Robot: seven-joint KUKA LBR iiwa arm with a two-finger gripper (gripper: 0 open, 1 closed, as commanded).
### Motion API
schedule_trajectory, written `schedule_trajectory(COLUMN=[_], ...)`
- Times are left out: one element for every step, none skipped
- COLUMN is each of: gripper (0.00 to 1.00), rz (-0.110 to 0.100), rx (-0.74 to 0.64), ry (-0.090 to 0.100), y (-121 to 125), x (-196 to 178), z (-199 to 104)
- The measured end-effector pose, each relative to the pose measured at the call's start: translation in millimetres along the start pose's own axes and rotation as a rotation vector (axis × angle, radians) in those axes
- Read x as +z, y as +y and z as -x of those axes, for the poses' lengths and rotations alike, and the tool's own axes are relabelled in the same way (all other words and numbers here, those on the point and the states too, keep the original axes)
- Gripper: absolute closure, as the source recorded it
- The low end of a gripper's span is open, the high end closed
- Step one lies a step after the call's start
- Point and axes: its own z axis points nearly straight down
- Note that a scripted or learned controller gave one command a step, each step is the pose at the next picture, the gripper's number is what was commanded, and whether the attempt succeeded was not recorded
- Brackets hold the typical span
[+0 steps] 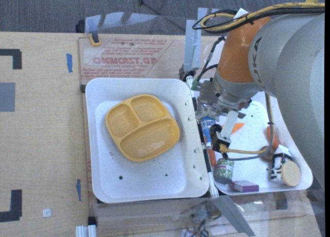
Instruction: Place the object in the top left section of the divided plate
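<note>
The yellow divided plate (143, 127) lies in the left white bin (103, 179), with two small sections at its far side and one large section nearer me. All its sections look bare. My gripper (208, 119) hangs low over the left edge of the right bin (304, 179), just beside the wall between the bins. A small blue object (208, 126) lies right under it, partly covered. I see nothing clearly between the fingers.
The right bin also holds an orange carrot-like piece (235, 127), a green can (224, 169), a purple block (245, 185), a tan round thing (291, 173) and an orange piece (271, 136). A wooden board (129, 58) lies behind the left bin.
</note>
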Motion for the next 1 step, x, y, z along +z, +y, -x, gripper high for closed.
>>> schedule_trajectory(gripper=[1.00], rz=[0.003], rx=[-0.054], ry=[0.000], y=[10.8], x=[-36.1], z=[-78.5])
